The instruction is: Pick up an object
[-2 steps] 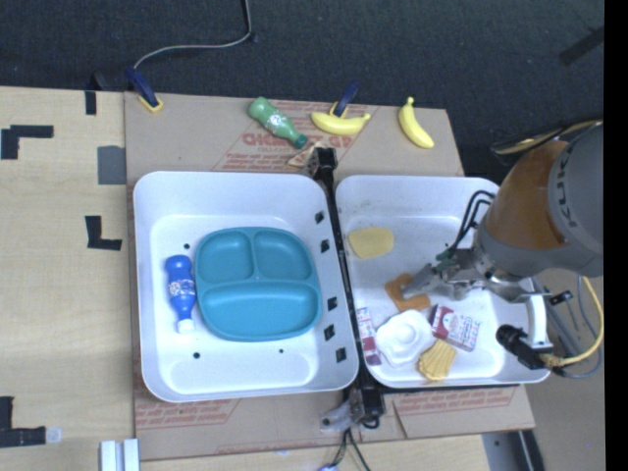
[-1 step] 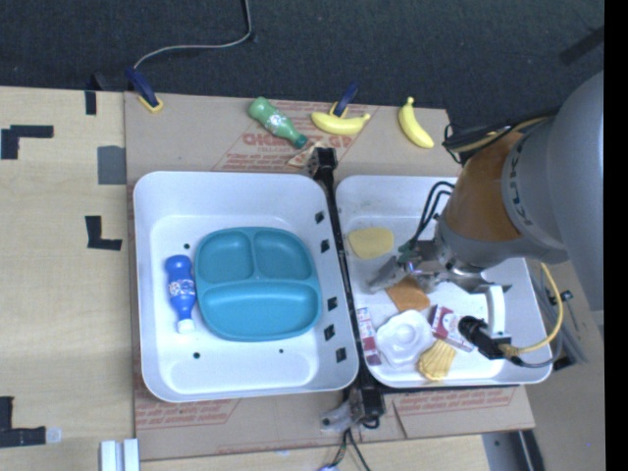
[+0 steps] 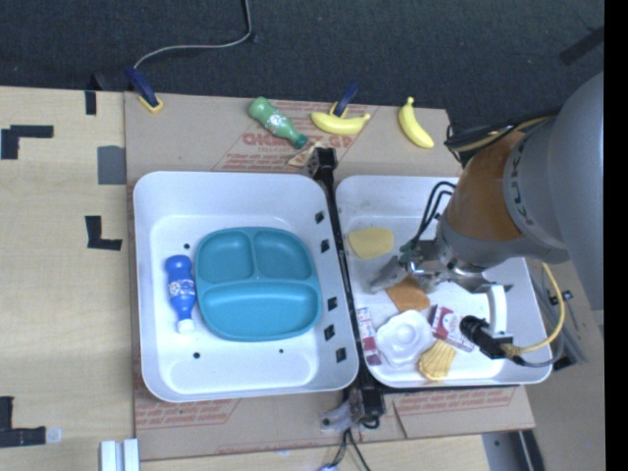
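Over right white bin, gripper low beside flat orange-brown piece; finger state cannot tell. Pale yellow round piece just behind. Best: centre on one item, descend straight, avoid neighbours.

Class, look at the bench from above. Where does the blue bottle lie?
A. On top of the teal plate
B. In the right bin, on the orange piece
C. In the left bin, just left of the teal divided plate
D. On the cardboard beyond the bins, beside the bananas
C. The blue bottle lies in the left bin, along the left edge of the teal divided plate.
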You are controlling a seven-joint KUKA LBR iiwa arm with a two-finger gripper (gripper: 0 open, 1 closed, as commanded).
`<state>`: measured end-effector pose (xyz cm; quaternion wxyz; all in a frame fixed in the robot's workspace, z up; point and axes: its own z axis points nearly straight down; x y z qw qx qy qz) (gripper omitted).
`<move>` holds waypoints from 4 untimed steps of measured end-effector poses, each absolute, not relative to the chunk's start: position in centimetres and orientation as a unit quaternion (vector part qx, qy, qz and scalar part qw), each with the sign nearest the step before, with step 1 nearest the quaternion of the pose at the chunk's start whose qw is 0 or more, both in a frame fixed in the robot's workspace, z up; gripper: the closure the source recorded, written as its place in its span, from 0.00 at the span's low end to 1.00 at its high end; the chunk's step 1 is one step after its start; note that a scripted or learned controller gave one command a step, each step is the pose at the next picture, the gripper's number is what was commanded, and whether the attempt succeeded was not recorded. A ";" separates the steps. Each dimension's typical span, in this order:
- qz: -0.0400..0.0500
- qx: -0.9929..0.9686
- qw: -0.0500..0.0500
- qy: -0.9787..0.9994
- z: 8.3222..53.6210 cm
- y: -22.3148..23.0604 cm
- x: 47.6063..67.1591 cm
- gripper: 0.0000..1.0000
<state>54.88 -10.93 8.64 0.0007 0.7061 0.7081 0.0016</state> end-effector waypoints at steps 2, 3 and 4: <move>0.001 0.707 0.004 0.707 8.7 -10.2 54.4 0.00; 0.002 0.707 0.004 0.707 8.7 -10.2 54.3 0.00; 0.001 0.707 0.004 0.707 9.6 -10.3 54.3 1.00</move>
